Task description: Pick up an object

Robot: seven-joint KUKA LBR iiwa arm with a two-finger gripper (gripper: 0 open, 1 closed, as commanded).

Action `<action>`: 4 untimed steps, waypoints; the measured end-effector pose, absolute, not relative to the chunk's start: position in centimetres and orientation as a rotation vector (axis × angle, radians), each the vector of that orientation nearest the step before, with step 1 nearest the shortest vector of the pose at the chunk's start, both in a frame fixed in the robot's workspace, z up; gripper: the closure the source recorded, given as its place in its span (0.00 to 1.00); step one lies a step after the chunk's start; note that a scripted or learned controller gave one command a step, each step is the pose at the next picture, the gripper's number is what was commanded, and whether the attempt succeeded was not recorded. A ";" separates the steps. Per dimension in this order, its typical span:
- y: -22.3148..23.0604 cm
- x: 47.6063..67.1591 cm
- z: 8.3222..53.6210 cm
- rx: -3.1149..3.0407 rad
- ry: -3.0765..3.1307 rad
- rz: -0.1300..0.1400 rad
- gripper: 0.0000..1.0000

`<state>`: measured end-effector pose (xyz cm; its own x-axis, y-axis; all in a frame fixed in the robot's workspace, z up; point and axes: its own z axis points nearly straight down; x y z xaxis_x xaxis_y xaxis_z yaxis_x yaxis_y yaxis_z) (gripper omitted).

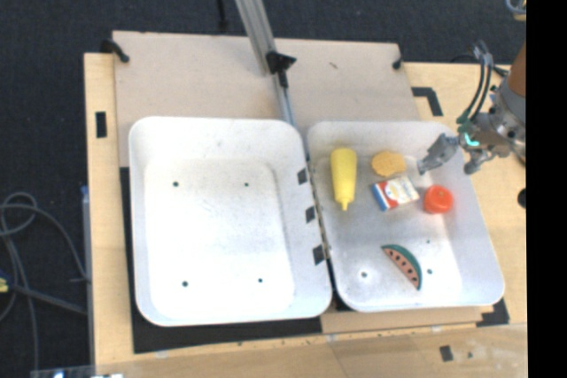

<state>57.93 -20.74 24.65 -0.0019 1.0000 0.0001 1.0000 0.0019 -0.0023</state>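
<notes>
Overhead, slanted (fixed), both bins (142,190).

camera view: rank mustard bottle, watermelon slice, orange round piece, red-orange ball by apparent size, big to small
1. mustard bottle, clearly the largest.
2. watermelon slice, long but thin.
3. orange round piece and red-orange ball: they look about alike, so I will not rank them.

All four lie in the right bin.

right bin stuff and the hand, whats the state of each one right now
yellow bottle: lying flat in the right bin, near its left wall
cookie: lying flat, free
small carton: lying on its side, free
orange ball: resting free beside the carton
watermelon slice: lying flat, alone toward the front
hand: open, holding nothing, over the bin's back right part
left bin: upright, beside the right bin
</notes>
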 end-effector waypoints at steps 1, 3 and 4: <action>-20.7 58.0 24.9 -2.219 -2.227 0.000 0.00; -21.6 57.2 14.4 -2.223 -2.219 0.005 0.00; -21.9 57.8 13.1 -2.238 -2.235 -0.012 0.00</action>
